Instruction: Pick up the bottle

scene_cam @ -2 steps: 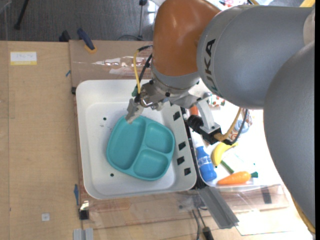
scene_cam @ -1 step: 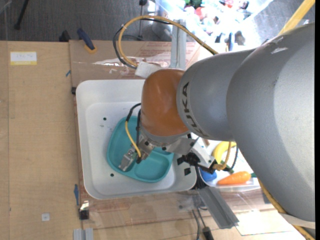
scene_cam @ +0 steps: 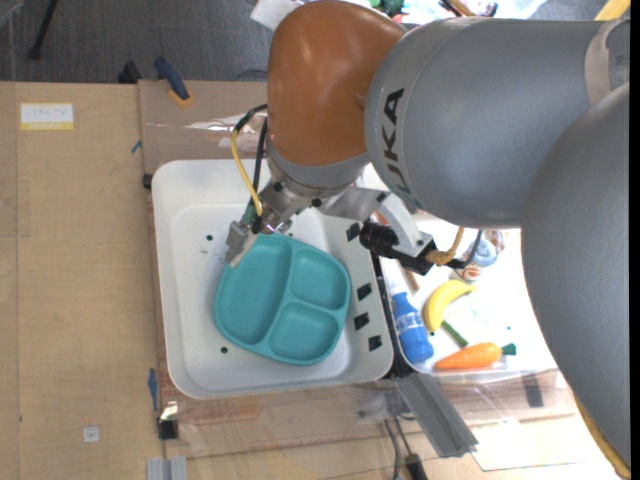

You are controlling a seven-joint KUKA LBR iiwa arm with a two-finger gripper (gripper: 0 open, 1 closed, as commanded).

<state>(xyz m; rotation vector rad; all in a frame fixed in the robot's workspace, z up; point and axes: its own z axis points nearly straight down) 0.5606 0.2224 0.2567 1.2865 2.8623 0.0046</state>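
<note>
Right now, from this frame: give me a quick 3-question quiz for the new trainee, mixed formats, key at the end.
1. True or false: the teal divided plate lies in the same bin as the bottle.
2. Multiple choice: the end effector sits at which edge of the plate? A) its upper-left edge B) its lower-right edge C) off the plate, above the banana
3. Fill in: below the banana in the right bin lies an orange ____.

Key: 1. False; the plate is in the left bin, the bottle in the right one. 2. A. 3. carrot.
</note>
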